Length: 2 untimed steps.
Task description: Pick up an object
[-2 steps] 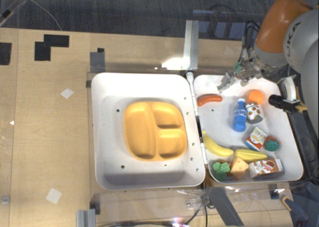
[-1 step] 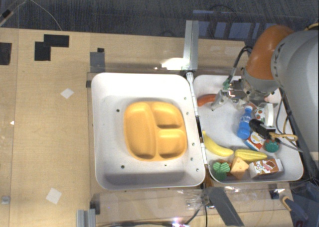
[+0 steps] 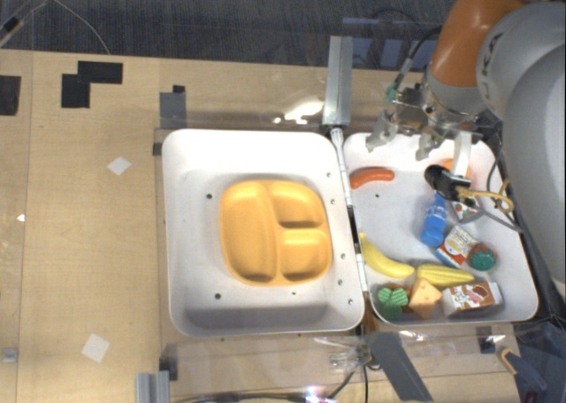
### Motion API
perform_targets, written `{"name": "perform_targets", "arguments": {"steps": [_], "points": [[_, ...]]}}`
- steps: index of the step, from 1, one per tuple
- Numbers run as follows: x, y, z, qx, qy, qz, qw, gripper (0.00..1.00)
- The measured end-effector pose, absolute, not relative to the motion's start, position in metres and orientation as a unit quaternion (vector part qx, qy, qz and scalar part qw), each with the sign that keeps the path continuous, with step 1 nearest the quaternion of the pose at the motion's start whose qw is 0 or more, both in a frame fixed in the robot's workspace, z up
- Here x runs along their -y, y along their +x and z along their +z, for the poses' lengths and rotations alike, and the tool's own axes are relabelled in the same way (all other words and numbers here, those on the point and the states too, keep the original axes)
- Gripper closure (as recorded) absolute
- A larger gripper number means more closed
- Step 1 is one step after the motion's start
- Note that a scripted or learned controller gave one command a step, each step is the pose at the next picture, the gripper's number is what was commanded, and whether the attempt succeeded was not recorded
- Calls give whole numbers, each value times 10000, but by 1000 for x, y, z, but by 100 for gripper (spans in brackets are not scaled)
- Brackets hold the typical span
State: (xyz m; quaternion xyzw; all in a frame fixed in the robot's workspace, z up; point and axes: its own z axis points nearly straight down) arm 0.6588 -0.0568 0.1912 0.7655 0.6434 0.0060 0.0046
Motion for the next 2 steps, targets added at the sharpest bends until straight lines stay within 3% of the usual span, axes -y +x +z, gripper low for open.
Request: {"name": "perform_targets", "arguments": {"steps": [1, 2], "points": [[59, 659, 200, -6451, 7641, 43, 49, 100], [131, 622, 147, -6132, 7899, -7, 6, 100]]}}
